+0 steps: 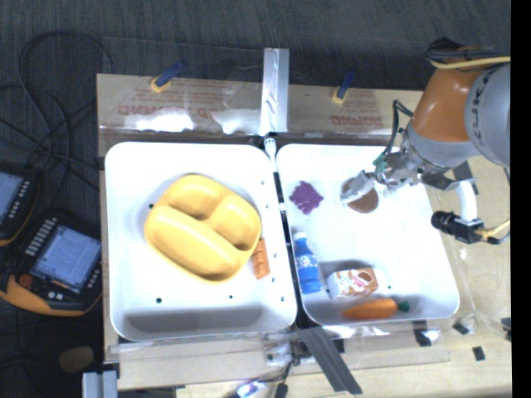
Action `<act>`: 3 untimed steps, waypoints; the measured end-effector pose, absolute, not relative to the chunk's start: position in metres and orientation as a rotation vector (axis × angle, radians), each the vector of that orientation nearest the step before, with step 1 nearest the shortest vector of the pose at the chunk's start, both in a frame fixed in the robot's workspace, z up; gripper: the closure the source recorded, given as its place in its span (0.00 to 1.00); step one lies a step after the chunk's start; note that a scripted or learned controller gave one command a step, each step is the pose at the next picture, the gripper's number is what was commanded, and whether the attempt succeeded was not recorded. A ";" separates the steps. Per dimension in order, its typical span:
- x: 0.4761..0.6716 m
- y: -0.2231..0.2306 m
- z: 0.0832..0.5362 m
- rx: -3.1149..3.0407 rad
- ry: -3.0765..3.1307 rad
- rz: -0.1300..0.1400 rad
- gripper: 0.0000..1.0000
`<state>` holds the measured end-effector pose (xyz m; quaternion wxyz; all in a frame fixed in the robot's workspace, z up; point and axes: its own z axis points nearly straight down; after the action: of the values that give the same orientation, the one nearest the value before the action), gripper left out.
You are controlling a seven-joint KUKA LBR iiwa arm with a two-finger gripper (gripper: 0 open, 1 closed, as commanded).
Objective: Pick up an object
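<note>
My gripper [362,186] hangs over the upper middle of the right bin [431,255], reaching in from the right under the orange-banded wrist. Directly below its tip lies a small brown rounded object [366,204], touching or nearly touching it. A purple lumpy object [306,196] lies to the left. Nearer the front are a blue bottle [306,265], a white and pink carton [353,282] and an orange carrot [372,308]. In the left bin [133,305] rest a big yellow bun-shaped object [202,225] and a small orange piece [260,258].
A ridge between the bins [280,222] runs front to back. A black fitting with a cable [455,221] sticks out over the right bin's right rim. Handheld pendants [50,255] lie left of the bench.
</note>
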<state>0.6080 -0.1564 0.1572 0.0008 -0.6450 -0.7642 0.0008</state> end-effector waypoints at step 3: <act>0.651 -0.171 0.103 -2.215 -2.253 -0.010 0.00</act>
<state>0.6510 -0.1709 0.1032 -0.0089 -0.7010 -0.7131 -0.0032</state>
